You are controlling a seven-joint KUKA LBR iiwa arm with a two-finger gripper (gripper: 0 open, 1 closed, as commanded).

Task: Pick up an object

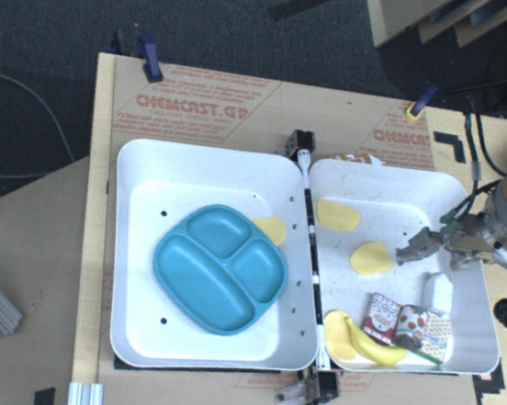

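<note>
One fixed camera looks down aslant on both bins (130, 227).

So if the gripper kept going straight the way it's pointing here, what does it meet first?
Probably the yellow disc in the right bin: the gripper points left and slightly down toward it. With depth unclear, it might reach the bin floor first.

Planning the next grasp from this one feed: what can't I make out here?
- End effector: blurred and dark, so open or shut is unclear.
- Yellow piece in the left bin: partly hidden behind the blue tray.
- Packets: print too small to read.
</note>
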